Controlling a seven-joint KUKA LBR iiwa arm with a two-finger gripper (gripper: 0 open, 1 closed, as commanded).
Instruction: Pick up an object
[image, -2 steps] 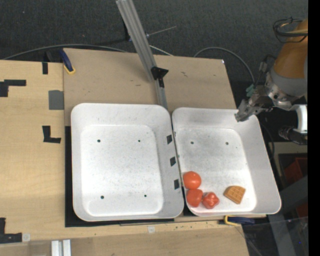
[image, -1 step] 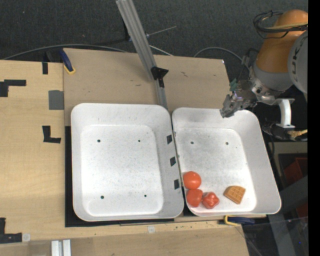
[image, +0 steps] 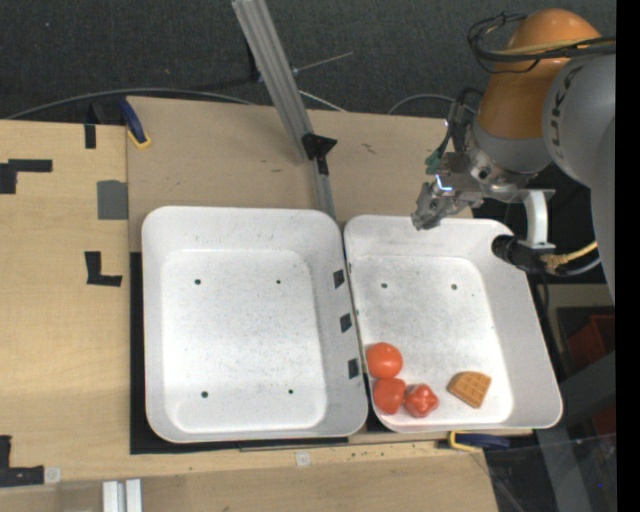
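In the right bin (image: 520, 300), near its front edge, lie three small objects. An orange-red ball (image: 384, 359) sits by the left wall, with a red tomato-like piece (image: 389, 394) just below it and a red pepper-like piece (image: 421, 401) touching that one. A tan waffle-like biscuit (image: 470, 388) lies to their right. My gripper (image: 428, 215) hangs over the bin's back rim, far from all of them, and nothing shows between its fingertips.
The left bin (image: 170, 300) stands beside the right one, joined by a dark hinge strip (image: 344, 320). A slanted metal pole (image: 285, 85) with a black clamp rises behind the bins. Black tape marks dot the wooden bench at left.
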